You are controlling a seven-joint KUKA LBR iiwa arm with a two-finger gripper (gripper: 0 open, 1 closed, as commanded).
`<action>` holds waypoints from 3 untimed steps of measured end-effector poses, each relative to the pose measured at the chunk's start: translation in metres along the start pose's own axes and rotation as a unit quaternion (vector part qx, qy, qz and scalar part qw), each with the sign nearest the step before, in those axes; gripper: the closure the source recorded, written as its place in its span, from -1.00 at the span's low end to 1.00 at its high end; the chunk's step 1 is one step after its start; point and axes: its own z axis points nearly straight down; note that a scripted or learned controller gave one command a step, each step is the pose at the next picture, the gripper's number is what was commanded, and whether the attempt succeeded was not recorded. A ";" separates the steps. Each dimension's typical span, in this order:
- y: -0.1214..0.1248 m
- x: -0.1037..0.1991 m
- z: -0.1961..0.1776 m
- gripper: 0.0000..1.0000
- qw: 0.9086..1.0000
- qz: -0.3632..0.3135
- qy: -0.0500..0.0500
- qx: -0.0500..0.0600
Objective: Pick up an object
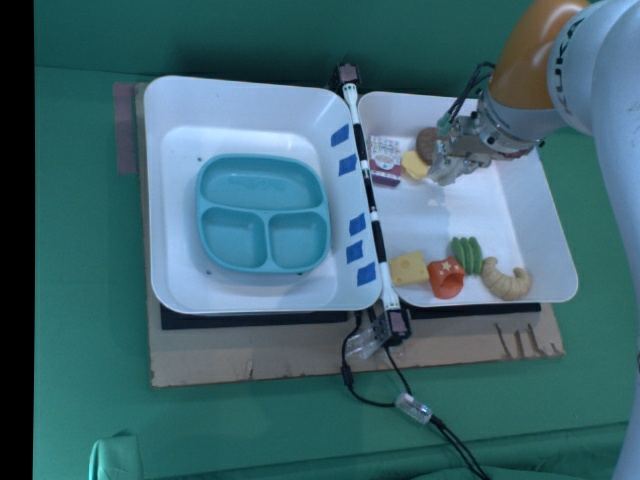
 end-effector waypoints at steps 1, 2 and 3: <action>0.000 0.000 0.000 -1.00 1.000 0.000 0.000 0.000; 0.036 0.004 0.019 -1.00 1.000 -0.003 0.003 0.011; 0.090 0.008 0.022 -1.00 1.000 -0.005 0.004 0.022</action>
